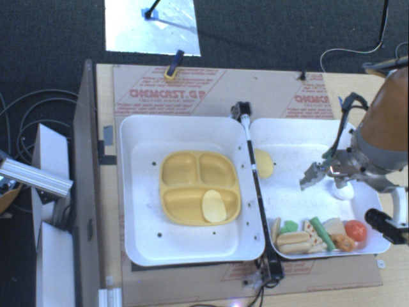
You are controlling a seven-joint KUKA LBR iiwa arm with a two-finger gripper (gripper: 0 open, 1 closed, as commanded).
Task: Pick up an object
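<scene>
My gripper (313,176) hangs over the middle of the right bin (291,147), reaching in from the right below the orange band of the arm. Several toy foods lie along that bin's front edge: a hot dog (293,239), a green piece (290,226), a green bean (321,233), a sandwich slice (335,226) and a red tomato (355,230). A pale yellow round piece (263,164) lies by the divider, left of the gripper. A small white object (342,191) sits just right of the gripper. Nothing shows between the fingers.
The left bin (137,171) holds a yellow divided plate (199,186) with a pale yellow oval piece (214,206) in its front compartment. A black bar (252,171) runs along the divider between the bins. Cables trail at the far right.
</scene>
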